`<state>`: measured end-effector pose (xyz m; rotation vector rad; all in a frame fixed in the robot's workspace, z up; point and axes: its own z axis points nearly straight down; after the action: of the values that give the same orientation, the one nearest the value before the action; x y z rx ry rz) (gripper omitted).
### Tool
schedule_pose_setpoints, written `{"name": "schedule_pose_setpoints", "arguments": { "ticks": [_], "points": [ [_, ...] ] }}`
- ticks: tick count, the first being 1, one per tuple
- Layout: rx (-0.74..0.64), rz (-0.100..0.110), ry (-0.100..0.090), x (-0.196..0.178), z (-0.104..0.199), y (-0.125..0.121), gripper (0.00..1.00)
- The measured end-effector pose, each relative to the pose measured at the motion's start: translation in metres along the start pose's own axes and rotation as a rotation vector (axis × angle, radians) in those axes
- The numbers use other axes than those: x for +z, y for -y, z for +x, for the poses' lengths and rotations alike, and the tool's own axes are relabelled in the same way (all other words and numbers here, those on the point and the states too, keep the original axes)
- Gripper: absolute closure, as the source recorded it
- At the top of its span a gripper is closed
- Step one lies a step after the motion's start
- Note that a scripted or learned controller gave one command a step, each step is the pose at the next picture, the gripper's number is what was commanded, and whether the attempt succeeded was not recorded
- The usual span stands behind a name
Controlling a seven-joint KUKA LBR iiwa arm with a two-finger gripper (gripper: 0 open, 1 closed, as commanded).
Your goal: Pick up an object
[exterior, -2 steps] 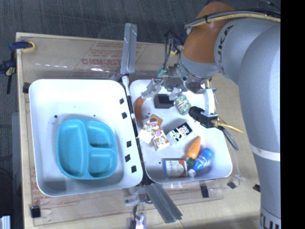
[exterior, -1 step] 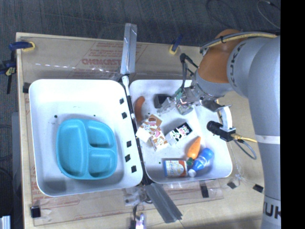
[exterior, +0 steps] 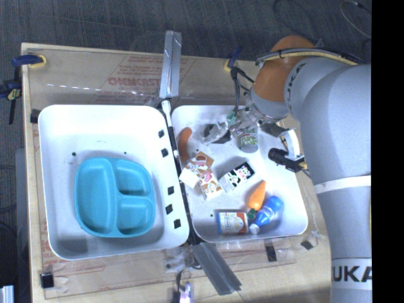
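Observation:
My gripper (exterior: 240, 126) is down at the far side of the right bin (exterior: 290, 229), below the arm's orange band. Right under it sits a small grey-green cup-like object (exterior: 249, 142), and a crumpled dark and silver wrapper (exterior: 214, 133) lies just to its left. I cannot tell whether the gripper touches either one. Further objects lie in this bin: a brown sausage (exterior: 184, 141), a patterned carton (exterior: 202, 172), a black-and-white box (exterior: 238, 174), an orange carrot (exterior: 255, 196), a blue bottle (exterior: 268, 212) and an orange-labelled can (exterior: 231, 222).
The left bin (exterior: 57, 125) holds a blue divided tray (exterior: 115, 196). A ridge with black clips (exterior: 172, 169) separates the two bins. The arm's grey body (exterior: 334, 137) covers the right bin's right rim.

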<state>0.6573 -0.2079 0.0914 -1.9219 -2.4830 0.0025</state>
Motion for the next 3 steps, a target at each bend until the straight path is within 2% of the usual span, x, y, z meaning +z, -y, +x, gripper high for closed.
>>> {"name": "schedule_pose_setpoints", "arguments": {
  "ticks": [1,2,3],
  "points": [
    [0.026,-0.001,0.000,-0.108,0.017,0.072,0.00],
    [-0.302,-0.004,0.004,-0.122,0.011,0.048,0.00],
    [-0.262,-0.002,0.003,-0.148,0.025,0.060,0.00]
  ]
}}
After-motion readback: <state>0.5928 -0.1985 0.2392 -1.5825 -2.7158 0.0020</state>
